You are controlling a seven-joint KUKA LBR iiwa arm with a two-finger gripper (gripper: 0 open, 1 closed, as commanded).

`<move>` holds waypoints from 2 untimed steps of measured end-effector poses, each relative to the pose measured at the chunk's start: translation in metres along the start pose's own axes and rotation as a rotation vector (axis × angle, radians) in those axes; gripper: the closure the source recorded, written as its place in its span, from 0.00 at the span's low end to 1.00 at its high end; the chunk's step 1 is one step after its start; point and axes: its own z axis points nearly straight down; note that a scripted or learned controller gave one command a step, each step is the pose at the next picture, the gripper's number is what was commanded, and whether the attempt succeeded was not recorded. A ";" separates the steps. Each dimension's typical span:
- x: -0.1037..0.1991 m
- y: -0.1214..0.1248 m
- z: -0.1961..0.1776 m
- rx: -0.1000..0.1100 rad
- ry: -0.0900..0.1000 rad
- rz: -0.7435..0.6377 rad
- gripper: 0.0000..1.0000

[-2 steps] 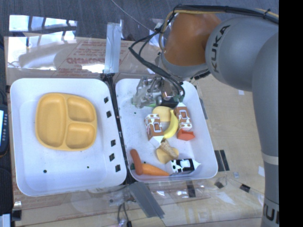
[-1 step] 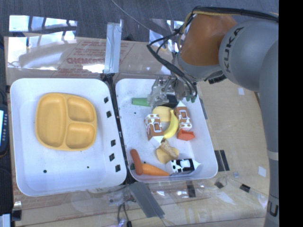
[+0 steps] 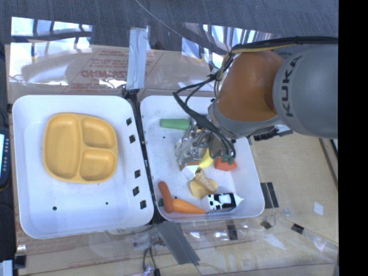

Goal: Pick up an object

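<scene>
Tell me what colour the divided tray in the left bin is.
Yellow-orange; the divided tray shows plainly in the camera view.

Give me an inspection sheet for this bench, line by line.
Surface: two shallow white bins, left bin and right bin, side by side.
Job's things: in the right bin, green stick, carrot, red sausage, yellow piece, black-and-white item, orange-red piece.
Clutter: yellow divided tray in the left bin.
End effector: low inside the right bin; finger state unclear.
Cables: black cables along the wrist.
Surroundings: cardboard behind the bins.
</scene>
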 end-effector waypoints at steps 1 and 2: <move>0.062 0.034 0.001 -0.001 0.002 0.011 1.00; 0.042 -0.097 0.019 0.003 0.000 -0.150 1.00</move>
